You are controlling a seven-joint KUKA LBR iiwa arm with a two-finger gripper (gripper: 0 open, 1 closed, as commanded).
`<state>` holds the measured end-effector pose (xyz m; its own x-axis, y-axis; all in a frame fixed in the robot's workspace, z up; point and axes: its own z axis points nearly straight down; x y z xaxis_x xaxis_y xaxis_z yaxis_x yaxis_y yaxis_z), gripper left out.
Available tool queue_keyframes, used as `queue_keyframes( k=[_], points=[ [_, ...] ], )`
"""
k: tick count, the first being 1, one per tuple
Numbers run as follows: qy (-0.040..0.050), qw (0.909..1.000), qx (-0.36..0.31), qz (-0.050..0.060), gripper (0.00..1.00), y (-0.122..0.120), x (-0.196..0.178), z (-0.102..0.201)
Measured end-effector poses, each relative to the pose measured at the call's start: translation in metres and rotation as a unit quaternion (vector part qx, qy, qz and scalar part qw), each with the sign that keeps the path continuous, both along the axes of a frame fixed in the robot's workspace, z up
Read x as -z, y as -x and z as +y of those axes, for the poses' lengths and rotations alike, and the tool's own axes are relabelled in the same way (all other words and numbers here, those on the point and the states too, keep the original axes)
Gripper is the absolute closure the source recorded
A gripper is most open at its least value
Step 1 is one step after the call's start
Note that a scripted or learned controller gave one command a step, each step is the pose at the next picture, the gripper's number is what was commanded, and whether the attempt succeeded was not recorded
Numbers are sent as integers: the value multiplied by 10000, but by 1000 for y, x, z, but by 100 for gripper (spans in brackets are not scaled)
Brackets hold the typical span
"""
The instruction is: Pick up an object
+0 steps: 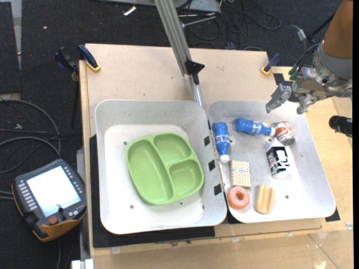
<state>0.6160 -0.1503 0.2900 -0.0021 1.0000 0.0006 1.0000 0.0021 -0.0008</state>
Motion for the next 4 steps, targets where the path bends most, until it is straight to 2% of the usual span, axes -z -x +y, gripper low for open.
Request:
queue_keyframes(
  k=[1, 2, 3, 4],
  points=[
    [1, 10000, -1, 0, 0, 0, 0, 0],
    [2, 10000, 12, 25, 0, 10, 51, -3],
    [1, 10000, 8, 24, 0, 3, 98, -4],
    [0, 10000, 13, 26, 0, 10, 156, -10]
  ],
)
